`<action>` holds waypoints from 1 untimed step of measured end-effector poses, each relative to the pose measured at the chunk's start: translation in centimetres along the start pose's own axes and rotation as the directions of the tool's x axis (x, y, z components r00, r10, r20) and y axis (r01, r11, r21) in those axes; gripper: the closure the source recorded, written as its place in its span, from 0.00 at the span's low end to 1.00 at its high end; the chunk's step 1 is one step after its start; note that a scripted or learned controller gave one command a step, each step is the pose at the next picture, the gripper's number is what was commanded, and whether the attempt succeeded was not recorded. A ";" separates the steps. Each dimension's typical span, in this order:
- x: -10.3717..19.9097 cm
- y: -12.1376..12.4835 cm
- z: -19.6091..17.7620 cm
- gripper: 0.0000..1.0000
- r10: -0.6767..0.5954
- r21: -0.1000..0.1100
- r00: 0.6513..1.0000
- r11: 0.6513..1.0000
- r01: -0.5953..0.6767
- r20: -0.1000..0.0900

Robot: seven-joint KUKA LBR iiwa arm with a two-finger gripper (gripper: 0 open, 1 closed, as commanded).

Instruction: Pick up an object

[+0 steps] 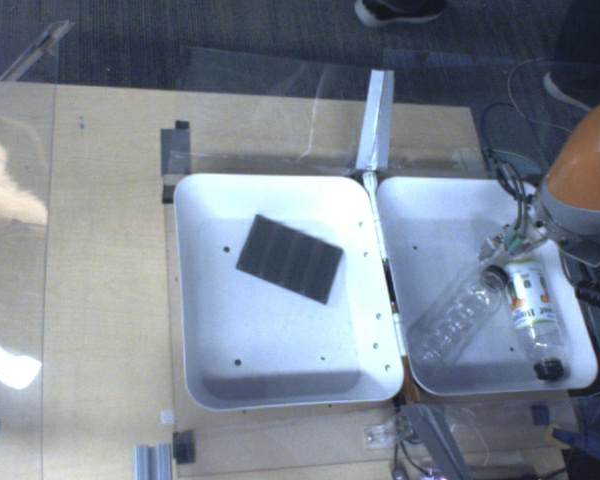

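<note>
You've got a light wooden bench (90,298) carrying two shallow white bins side by side, touching along their inner edges. Left bin (205,368) sits near the bench's middle, right bin (430,203) toward its right end. A metal strut (376,118) runs back from the seam between them. Small black brackets (176,148) sit at the left bin's outer corners.

A shoe (400,6) rests on dark carpet (230,8) beyond the wooden bench (100,268).
</note>
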State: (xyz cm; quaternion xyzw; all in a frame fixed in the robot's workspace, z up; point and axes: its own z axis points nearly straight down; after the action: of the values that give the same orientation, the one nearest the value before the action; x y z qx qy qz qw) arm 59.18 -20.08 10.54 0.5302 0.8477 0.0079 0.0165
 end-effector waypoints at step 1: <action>0.0 0.0 0.0 0.00 0.000 0.001 1.000 1.000 0.000 0.000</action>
State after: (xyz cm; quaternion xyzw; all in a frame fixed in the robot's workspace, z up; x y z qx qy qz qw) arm 59.15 -20.11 10.52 0.5303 0.8476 0.0076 0.0161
